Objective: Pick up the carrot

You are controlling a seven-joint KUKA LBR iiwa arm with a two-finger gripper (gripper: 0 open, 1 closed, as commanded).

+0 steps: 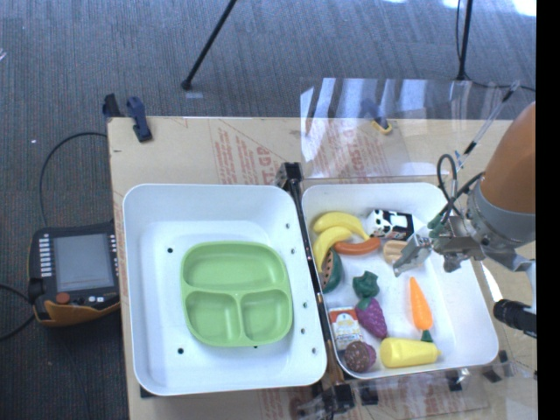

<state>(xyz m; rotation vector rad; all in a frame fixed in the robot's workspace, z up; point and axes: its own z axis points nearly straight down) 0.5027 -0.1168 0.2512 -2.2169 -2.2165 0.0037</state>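
Pincer [418, 254] hangs open just above the carrot [420, 303]; lower straight and close across its narrow width

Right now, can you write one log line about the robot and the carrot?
gripper above right bin, nothing held | carrot lying in the bin just below the gripper, untouched | green plate in left bin

I can read no text with certainty. Red printing runs across the brown board [254, 151] under the bins, upper middle of the frame, too skewed to make out. The small carton [347, 327] at lower right carries an illegible label.
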